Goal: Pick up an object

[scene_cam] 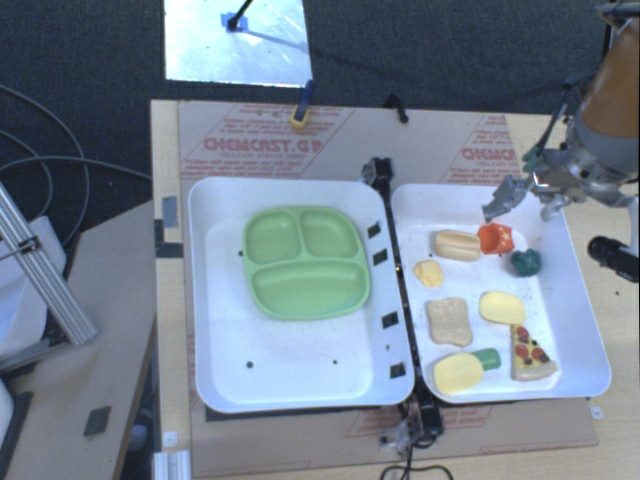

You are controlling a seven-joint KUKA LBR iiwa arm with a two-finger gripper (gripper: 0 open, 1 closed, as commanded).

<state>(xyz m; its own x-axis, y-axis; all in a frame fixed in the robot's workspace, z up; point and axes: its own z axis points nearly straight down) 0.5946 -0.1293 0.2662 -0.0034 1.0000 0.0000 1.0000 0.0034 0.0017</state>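
Hovering at two o'clock over the right bin (580,298), tool (522,196) seemingly spread and pinching nothing, with red toy (495,237) just below beside hot dog (457,245).

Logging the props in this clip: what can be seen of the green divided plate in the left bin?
The green divided plate is pale green and looks like matte plastic, a rounded rectangle with a raised rim. Ridges split it into three wells: two small ones at the far side and one long one at the near side. All three look bare. It lies flat, slightly rotated, near the middle of the left bin, resting on the bin's floor, touching nothing else.
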